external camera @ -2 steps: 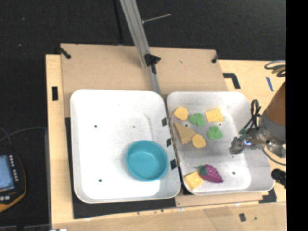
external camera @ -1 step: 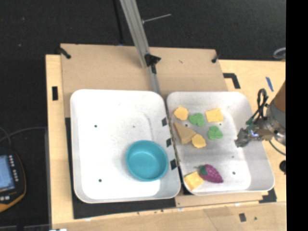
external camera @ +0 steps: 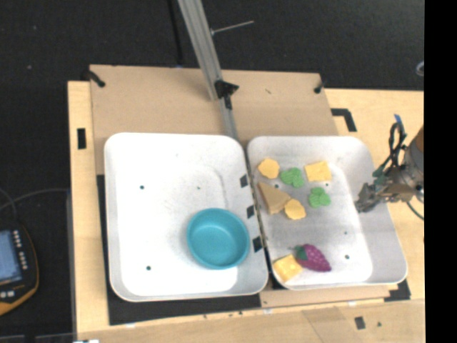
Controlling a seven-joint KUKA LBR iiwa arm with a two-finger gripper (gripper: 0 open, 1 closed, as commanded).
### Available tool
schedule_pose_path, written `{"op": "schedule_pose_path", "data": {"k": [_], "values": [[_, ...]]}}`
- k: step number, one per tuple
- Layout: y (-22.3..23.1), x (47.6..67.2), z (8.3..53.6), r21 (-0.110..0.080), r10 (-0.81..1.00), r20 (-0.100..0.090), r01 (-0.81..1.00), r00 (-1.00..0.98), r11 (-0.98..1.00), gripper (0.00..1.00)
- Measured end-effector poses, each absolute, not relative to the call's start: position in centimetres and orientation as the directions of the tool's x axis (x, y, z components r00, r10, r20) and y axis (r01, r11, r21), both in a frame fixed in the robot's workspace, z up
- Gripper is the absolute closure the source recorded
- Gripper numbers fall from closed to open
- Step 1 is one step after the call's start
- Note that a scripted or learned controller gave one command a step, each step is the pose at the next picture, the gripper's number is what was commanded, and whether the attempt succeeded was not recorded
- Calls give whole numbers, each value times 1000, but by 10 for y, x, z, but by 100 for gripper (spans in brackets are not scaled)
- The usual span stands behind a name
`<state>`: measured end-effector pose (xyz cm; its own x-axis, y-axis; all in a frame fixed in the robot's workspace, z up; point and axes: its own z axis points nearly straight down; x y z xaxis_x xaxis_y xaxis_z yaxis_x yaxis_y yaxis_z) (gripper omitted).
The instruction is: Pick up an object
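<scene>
The hand [external camera: 365, 197], its state not discernible, is held over the right bin's [external camera: 382, 252] right edge, with the toy foods, 1 green piece [external camera: 319, 198] nearest, lying leftward.

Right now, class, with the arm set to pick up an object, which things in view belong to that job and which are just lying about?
Belong to the job:
- tool at the right bin's edge
- yellow foam pieces
- green leafy toys
- purple grape-like toy
- tan wedge
- blue round plastic bowl

Just lying about:
- two shallow white bins
- grey metal pole
- handheld controller
</scene>
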<state>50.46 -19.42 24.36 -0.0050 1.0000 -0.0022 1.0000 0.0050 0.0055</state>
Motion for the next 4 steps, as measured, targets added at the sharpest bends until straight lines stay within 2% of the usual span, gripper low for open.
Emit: {"op": "schedule_pose_path", "data": {"k": [1, 4], "values": [[-143, 509, 254, 5, 1000, 0, 1000, -9, 9, 100], [11, 515, 227, 0, 1000, 2, 1000, -8, 8, 100]]}}
